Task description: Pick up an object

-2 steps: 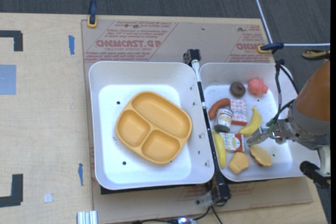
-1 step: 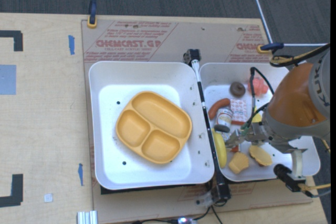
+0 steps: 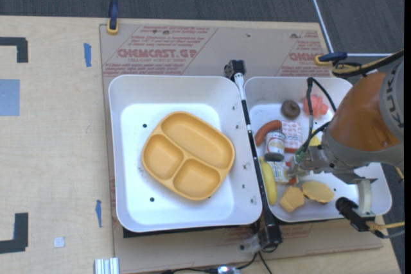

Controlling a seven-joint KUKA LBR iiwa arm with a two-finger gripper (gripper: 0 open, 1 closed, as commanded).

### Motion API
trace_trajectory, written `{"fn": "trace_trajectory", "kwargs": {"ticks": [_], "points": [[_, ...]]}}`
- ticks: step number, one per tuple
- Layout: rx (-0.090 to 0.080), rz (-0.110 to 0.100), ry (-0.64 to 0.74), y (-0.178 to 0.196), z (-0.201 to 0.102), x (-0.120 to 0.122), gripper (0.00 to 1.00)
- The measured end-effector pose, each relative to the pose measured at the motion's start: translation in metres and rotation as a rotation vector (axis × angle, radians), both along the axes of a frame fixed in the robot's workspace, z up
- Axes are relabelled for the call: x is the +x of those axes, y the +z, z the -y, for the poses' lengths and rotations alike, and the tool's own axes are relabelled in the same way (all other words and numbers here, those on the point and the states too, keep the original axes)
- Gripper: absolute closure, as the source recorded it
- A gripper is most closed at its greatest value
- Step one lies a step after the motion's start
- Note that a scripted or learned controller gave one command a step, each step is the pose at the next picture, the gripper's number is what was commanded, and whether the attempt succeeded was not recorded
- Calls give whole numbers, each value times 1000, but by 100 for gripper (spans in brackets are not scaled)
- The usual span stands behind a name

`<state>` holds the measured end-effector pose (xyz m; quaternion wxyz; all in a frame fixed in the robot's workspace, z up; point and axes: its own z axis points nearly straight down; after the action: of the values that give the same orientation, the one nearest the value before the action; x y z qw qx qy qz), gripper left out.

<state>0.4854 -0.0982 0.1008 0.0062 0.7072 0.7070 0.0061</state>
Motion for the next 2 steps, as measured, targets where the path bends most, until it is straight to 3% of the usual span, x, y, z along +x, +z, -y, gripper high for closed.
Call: {"fn": "trace_trajectory", "kwargs": {"ticks": [1, 2], "points": [[1, -15, 2, 84, -56, -5, 100], [-2, -16, 0, 84, -6, -6, 100]]}}
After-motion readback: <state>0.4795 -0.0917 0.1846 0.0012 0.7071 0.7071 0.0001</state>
